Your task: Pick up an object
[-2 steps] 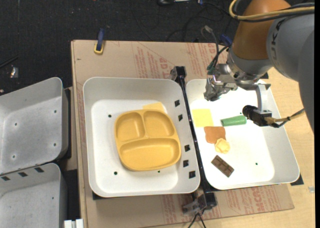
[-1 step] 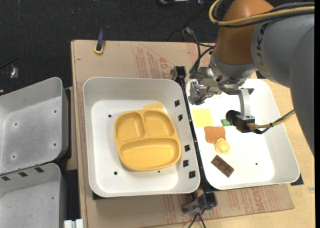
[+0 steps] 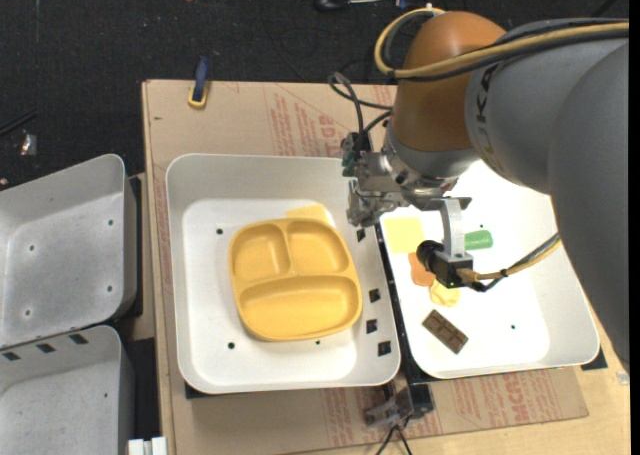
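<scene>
My gripper (image 3: 372, 211) hangs over the divide between the two bins, at the left edge of the right bin (image 3: 560, 328). Just right of it lies a pale yellow square (image 3: 403, 235). Beyond that are an orange piece (image 3: 420, 268), a yellow piece (image 3: 446, 294), a green item (image 3: 479, 240) and a brown bar (image 3: 445, 331). A yellow divided tray (image 3: 295, 278) lies in the left bin (image 3: 190, 273), with a pale yellow flat piece (image 3: 311, 213) poking out at its far edge. The wrist and cables hide the gripper's tips.
Both bins rest on a cardboard sheet (image 3: 260, 113) with a blue and yellow clamp (image 3: 199, 83) at its far edge. White perforated panels (image 3: 60, 243) lie at the left. The grey arm (image 3: 560, 113) covers the right bin's far side. A black clip (image 3: 400, 405) sits at the near edge.
</scene>
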Available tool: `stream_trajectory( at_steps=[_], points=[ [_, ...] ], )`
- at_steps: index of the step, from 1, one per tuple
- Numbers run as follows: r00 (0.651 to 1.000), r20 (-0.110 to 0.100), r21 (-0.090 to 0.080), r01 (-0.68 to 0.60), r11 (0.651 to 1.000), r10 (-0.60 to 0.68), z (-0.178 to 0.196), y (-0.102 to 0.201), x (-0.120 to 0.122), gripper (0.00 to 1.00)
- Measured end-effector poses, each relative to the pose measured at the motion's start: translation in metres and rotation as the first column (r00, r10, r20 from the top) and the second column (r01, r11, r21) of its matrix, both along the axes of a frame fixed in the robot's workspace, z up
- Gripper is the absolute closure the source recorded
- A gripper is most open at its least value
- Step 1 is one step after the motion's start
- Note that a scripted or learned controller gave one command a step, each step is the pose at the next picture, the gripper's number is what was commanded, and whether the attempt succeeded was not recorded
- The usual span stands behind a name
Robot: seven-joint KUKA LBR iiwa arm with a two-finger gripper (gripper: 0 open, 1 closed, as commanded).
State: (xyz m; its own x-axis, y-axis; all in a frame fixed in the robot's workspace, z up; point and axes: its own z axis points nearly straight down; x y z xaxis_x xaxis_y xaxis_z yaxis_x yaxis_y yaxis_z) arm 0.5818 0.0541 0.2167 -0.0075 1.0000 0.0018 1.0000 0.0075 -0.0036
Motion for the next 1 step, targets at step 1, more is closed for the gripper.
stream_trajectory(
  at_steps=[1],
  points=[
    [1.0,0.0,0.0,0.001,1.0,-0.001,-0.0003,0.0419,-0.0199,1.0]
  ],
)
